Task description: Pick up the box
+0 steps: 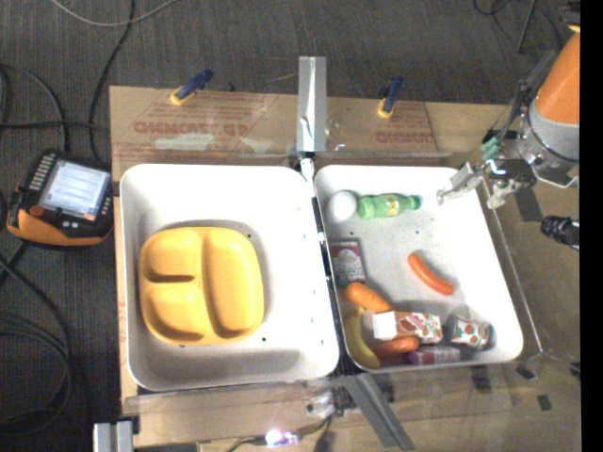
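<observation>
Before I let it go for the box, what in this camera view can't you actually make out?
- Gripper: small and blurred at the right bin's far corner; finger state unreadable.
- Arm: cut off by the right edge.
- Box: label too small to read.
- Banana: partly covered by the carton and carrot.

Both bins were plain white, the left bin (132,196) and the right bin (490,281) alike. In the left one lay a yolk-yellow divided tray (200,283). The right one was a jumble of colour: a green bottle (388,205) beside a white ball (341,204), an orange-red sausage (431,273), an orange carrot (367,298), a yellow banana (359,341), and a box (406,326) in white with red and brown print. The arm (563,92) showed orange over grey.
</observation>
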Action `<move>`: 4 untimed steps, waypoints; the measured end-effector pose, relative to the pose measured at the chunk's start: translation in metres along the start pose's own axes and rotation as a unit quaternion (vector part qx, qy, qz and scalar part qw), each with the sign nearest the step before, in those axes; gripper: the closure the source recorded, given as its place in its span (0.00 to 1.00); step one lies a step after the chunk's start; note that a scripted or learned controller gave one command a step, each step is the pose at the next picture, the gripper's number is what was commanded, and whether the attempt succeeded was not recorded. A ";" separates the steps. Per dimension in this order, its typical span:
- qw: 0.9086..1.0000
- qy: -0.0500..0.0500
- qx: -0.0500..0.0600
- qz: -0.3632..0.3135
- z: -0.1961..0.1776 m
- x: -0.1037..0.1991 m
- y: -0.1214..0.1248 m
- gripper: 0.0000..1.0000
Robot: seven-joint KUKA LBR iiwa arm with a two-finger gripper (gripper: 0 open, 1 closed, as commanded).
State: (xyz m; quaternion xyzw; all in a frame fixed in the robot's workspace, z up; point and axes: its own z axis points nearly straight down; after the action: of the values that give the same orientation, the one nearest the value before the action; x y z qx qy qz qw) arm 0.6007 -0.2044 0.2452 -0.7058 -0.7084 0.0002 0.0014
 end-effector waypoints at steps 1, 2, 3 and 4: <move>1.000 -0.001 0.001 0.018 0.110 0.026 0.007 0.00; 1.000 -0.004 -0.005 0.010 0.155 0.063 0.017 0.00; 0.999 -0.003 -0.006 0.039 0.155 0.101 0.038 0.00; 0.999 -0.004 -0.008 0.038 0.144 0.100 0.039 1.00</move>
State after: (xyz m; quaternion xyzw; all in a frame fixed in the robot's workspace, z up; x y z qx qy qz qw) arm 0.6387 -0.1039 0.1012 -0.7321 -0.6811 -0.0023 -0.0072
